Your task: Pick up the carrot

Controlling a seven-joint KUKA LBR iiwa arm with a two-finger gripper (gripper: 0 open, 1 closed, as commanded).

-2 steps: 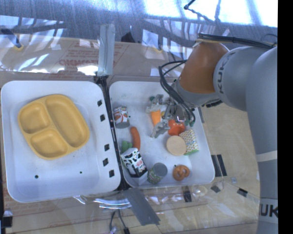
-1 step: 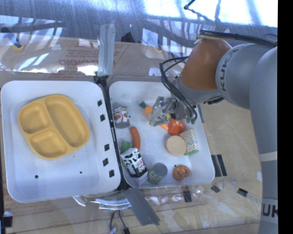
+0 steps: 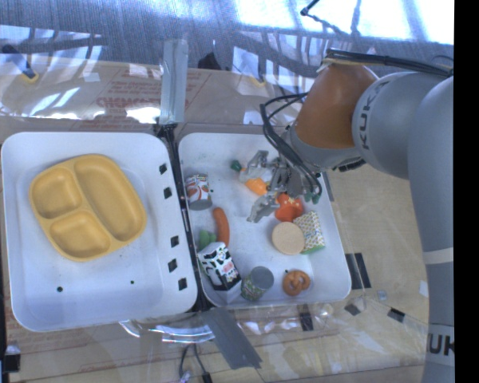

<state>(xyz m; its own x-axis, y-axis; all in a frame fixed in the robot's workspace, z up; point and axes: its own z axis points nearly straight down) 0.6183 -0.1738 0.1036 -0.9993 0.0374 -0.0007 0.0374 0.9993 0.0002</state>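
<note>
My arm point(image 3: 399, 126) is nearest the lens, reaching over the right bin point(image 3: 335, 282). My hand point(image 3: 273, 188) hangs low there with its fingers spread apart; nothing is seen between them. The carrot point(image 3: 221, 224) lies on the bin floor left of my hand and apart from it. A cow-patterned carton point(image 3: 218, 265) stands below the carrot. Left of that, the other bin point(image 3: 32, 294) holds a yellow divided tray point(image 3: 86, 206).
</note>
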